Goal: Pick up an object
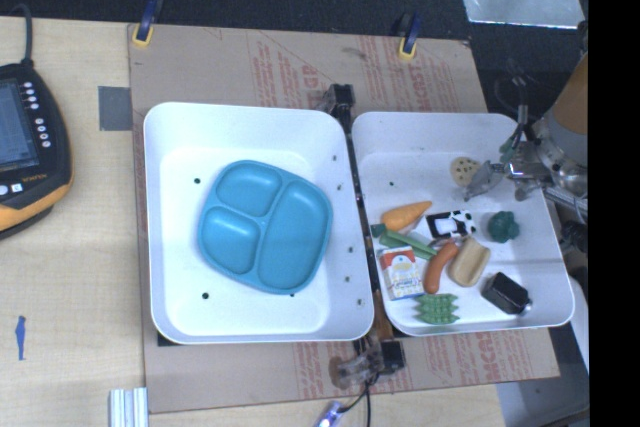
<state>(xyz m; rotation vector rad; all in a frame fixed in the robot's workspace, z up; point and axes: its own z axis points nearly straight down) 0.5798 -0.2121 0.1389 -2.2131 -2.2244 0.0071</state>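
The right bin (400, 130) holds several small items: a round cookie (462, 169), an orange carrot (407, 214), a black-and-white piece (452, 223), a dark green lump (502, 226), a sausage (438, 267), a tan bun (468, 261), a black block (506, 293), a green ridged piece (437, 310) and a small red-and-white carton (401, 273). My gripper (498, 171) reaches in from the right, over the bin's upper right part. It sits just right of the cookie and above the green lump. Nothing is visibly held.
The left bin (170, 130) holds a blue divided plate (265, 226). A teach pendant (28, 150) lies on the bench at far left. Clamps (147, 20) (407, 33) pin the cardboard sheet at the back. The bins' shared rim (352, 215) runs between them.
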